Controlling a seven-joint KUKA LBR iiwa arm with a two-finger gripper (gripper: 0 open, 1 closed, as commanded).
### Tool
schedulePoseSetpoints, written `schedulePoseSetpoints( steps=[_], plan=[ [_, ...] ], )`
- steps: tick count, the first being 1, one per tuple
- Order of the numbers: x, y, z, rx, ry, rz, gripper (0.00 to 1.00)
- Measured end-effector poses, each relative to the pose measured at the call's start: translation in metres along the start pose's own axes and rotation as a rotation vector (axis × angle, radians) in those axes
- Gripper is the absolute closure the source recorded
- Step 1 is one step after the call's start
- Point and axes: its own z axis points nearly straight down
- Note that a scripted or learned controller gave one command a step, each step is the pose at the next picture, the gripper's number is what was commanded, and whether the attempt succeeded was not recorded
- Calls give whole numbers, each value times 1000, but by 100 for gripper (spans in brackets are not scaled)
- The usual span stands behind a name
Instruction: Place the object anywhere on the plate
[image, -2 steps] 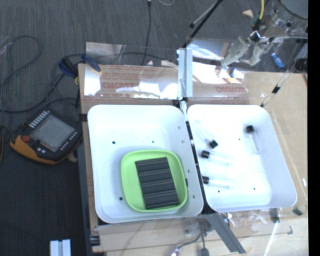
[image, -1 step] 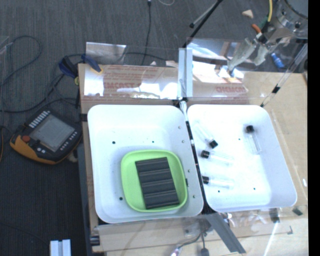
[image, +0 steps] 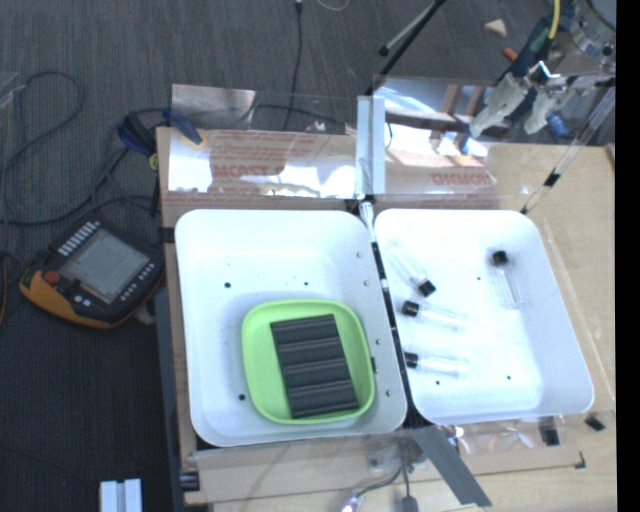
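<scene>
A lime-green square plate (image: 256, 345) lies in the front half of the left bin (image: 205, 260). A dark grey ribbed block (image: 315, 366) rests flat on it and covers most of its middle. My gripper (image: 517, 108) hangs high at the back right, beyond the right bin's far wall and well away from the plate. It is open, with nothing between its pale fingers.
The right bin (image: 560, 350) holds several clear tubes with black caps: one (image: 411, 272) near the divider, two (image: 432, 315) (image: 434, 364) further forward and one (image: 506, 277) at the back right. A teach pendant (image: 92, 272) lies on the floor to the left.
</scene>
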Motion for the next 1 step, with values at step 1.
schedulePoseSetpoints(
  steps=[1],
  plan=[
    [-15,-3,-1,0,-3,-286,0]
  ],
)
